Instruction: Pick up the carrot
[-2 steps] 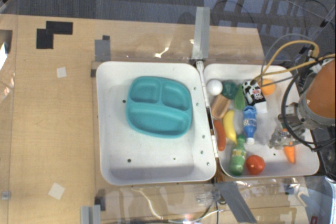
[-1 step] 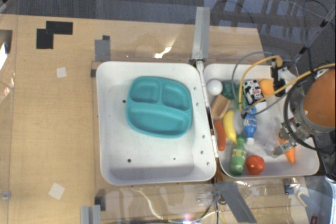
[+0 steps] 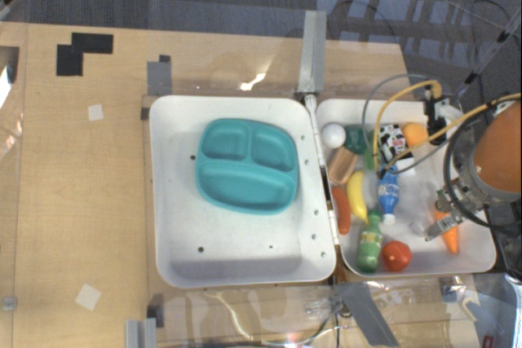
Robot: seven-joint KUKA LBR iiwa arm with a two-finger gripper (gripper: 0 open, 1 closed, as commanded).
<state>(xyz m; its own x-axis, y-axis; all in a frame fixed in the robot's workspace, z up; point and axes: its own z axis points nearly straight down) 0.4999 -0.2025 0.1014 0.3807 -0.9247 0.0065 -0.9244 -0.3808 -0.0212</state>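
The jaws [image 3: 444,226] sit low in the right bin [image 3: 481,261], near its front right corner, and an orange carrot [image 3: 451,238] shows right at their tips; whether they are apart or clamped on it I cannot tell. The step in hand looks like the grasp itself. Next calls for a firm closing on the carrot, then a straight lift clear of the tomato [image 3: 396,255] and the blue bottle [image 3: 388,195] nearby. The teal tray [image 3: 246,165] lies in the left bin [image 3: 175,200].

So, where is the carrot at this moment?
The carrot lies in the right bin, near its lower right corner, directly below the claw and to the right of the tomato.
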